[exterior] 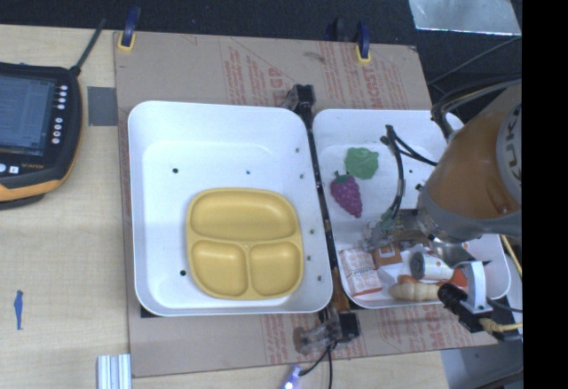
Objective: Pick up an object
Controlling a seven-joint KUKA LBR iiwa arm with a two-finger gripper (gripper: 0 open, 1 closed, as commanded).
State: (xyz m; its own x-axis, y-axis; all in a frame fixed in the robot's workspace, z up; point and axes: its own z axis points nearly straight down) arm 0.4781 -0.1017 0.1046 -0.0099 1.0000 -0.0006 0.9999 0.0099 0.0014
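The two shallow white plastic bins (222, 125) look smooth with a slight sheen. The yellow three-compartment plastic tray (244, 242) has a soft, satin gloss. Beneath lies a flat brown cardboard sheet (231, 67), matt and printed in red, on a pale wood-grain bench top (53, 289). At the right bin's twelve o'clock, the green toy (361, 162) and purple grape cluster (347, 194) appear matt, rubbery plastic.

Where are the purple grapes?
The purple grapes lie in the right bin, near its left wall, just below the green leaf.
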